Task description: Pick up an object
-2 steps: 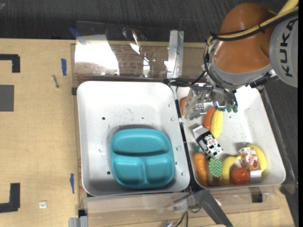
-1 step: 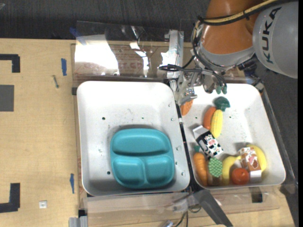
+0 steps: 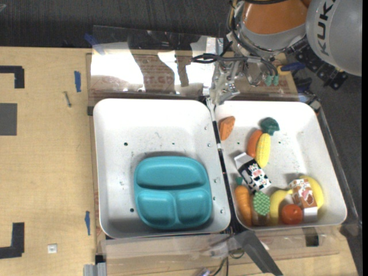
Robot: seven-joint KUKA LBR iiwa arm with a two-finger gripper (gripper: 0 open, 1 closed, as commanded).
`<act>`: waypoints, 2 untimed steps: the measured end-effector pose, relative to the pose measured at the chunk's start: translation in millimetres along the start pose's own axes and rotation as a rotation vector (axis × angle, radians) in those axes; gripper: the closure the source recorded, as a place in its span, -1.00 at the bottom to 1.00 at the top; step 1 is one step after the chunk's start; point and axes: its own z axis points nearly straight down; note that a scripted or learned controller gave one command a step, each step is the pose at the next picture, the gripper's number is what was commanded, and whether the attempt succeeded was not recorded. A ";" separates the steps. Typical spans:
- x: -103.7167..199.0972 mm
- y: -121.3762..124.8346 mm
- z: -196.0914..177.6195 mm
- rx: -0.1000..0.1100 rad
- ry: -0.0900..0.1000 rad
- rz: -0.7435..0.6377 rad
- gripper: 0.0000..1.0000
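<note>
A grey KUKA iiwa arm [image 3: 330,22] with an orange band [image 3: 270,7] above its wrist reaches in from the upper right, its wrist angled down and leftward so that the gripper [image 3: 221,91] hangs over the far rim where two shallow white bins meet. The metal fingers point down toward the divide between the bins; whether they are parted or closed cannot be made out against the glare behind them, and nothing is visibly caught between them. Just below the gripper, in the right bin [image 3: 330,154], lies an orange wedge-shaped toy [image 3: 227,126], the nearest object to the fingertips yet apart from them. Further below and to the right sit a toy corn cob [image 3: 263,148] against an orange carrot-like piece [image 3: 253,141], with a dark green toy vegetable [image 3: 268,125] at their top. Lower still, a black-and-white cow-patterned carton [image 3: 255,175] lies tilted, and along the near wall cluster a toy carrot [image 3: 242,203], a green checked piece [image 3: 261,203], a red tomato-like ball [image 3: 291,213], a yellow banana [image 3: 313,191] and a small printed package [image 3: 301,192]. Below and to the left of the gripper, the left bin [image 3: 115,131] holds a teal three-compartment tray [image 3: 171,192], lying flat near the front wall.
</note>
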 end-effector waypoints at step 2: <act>12.0 -57.4 -22.6 0.001 -0.001 -0.381 1.00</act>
